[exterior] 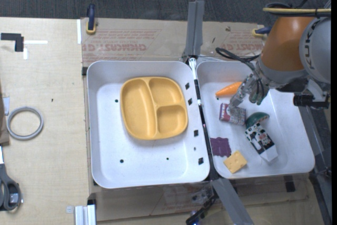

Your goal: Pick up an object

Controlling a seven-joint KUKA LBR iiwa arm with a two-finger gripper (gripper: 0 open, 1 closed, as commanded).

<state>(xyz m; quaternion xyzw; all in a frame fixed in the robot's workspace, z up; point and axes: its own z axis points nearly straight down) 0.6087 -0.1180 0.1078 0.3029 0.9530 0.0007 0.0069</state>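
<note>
My gripper [246, 100] hangs over the back of the right bin [295, 166], open, with nothing between its fingers. One fingertip [236, 108] is just above a small pink and grey packet [231, 114]. An orange carrot [229, 89] lies just behind it, to the left. A green-capped black and white carton [260, 136] lies to the gripper's front right. A purple piece [220, 146] and a yellow cheese wedge [235, 162] sit near the bin's front left.
The left bin [105, 166] holds a yellow divided plate [154, 107]. A grey divider [196, 29] runs between the bins. On the bench at the left lie a grey ring [23, 123] and scissors [8, 193].
</note>
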